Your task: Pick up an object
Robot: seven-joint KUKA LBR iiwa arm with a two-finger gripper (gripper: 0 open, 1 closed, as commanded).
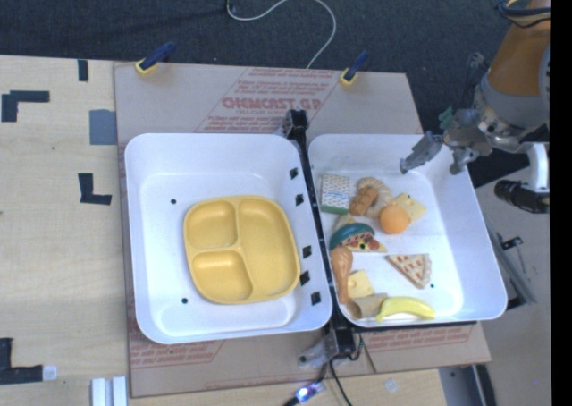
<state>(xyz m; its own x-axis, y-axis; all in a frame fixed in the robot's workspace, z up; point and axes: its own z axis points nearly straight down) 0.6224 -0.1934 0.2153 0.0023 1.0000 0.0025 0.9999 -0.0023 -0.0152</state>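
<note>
Nothing is picked up yet: the hand [440, 157] hangs over the far right edge of the right bin [474, 225] with its two fingers apart and nothing between them, so the reach down, the grip and the lift are all left to do. The toys lie in that bin, among them an orange ball [393, 219] nearest the hand, a waffle wedge [411, 267] and a banana [404, 308], while the left bin [147, 216] holds a yellow tray [239, 248].
</note>
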